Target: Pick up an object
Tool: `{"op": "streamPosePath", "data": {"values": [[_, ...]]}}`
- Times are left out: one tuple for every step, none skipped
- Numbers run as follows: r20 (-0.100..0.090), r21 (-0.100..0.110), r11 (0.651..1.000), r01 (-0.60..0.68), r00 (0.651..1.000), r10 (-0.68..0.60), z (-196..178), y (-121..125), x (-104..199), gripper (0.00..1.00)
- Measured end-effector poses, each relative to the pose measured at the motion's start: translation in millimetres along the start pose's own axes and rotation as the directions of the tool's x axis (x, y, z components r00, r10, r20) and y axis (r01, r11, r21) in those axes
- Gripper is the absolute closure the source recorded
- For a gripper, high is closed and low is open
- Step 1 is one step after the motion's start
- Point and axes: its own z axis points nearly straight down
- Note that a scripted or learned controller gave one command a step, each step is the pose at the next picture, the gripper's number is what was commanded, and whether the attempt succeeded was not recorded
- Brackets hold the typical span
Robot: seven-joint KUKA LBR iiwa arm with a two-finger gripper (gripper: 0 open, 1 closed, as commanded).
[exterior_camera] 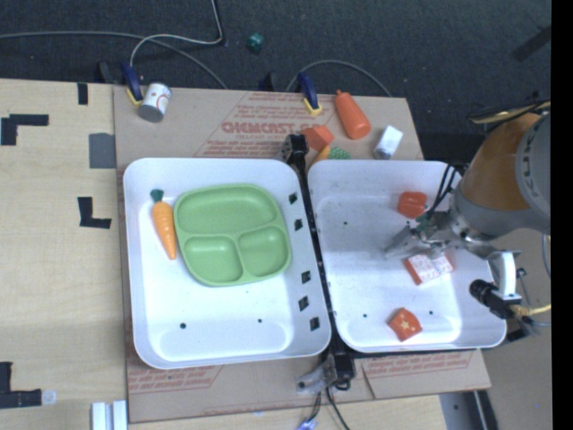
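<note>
At 9 o'clock on the desk: pale wood surface with black tape marks, bearing a cardboard sheet under 2 white bins.

Item 1, at 11 o'clock on the cardboard: small white can lying on its side, beside a blue clamp.

Item 2, left bin: holds 1 green divided plate with 3 compartments, lying flat toward the bin's 12 o'clock side. 1 toy carrot, orange with a green top, lies at the plate's 9 o'clock, just beside its rim.

Item 3, at 12 o'clock on the cardboard, past the bins: 1 orange bottle-shaped toy, 1 small orange piece with a green bit beside it, 1 white cube.

Item 4, right bin: 3 loose objects. 1 orange-red round piece at the bin's 1 o'clock. 1 red and white packet at its 3 o'clock, lying flat on the floor. 1 red block at its 5 o'clock, well apart from the packet.

Item 5, gripper: reaches in from 3 o'clock on the grey arm, low over the right bin, between the round piece and the packet, its tip just at the packet's 11 o'clock. State of the jaws: cannot be told; nothing is seen between them.
</note>
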Motion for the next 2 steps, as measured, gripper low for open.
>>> {"op": "streamPosePath", "data": {"values": [[-0.001,0.014,1.000,-0.001,1.000,0.001,17,58,33,0.00],[0.002,0.014,1.000,-0.001,1.000,0.001,17,33,32,0.00]]}}
